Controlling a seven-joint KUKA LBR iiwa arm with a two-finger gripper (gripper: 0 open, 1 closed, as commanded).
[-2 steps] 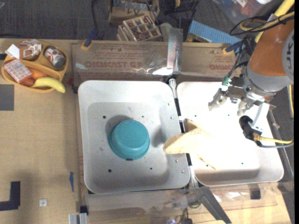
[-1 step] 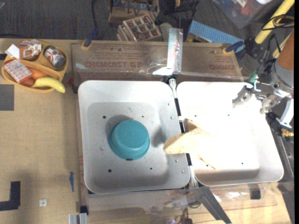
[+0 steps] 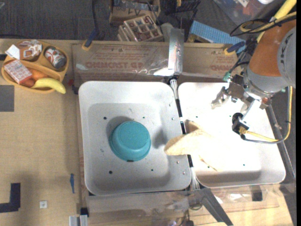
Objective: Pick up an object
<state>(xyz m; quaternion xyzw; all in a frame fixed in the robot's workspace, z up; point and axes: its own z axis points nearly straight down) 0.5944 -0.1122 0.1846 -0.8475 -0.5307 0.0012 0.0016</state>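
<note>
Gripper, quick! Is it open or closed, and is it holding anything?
Gripper: open, holding nothing, up above the right bin.

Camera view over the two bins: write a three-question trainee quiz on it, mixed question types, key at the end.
1. True or false: the teal bowl sits in the left bin.
2. The tan object lies: A) wholly in the left bin; B) across the divide between the bins; C) on the bench outside both.
3. Fill in: the gripper hovers over the ____ bin.

Key: 1 true. 2 B. 3 right.
</note>
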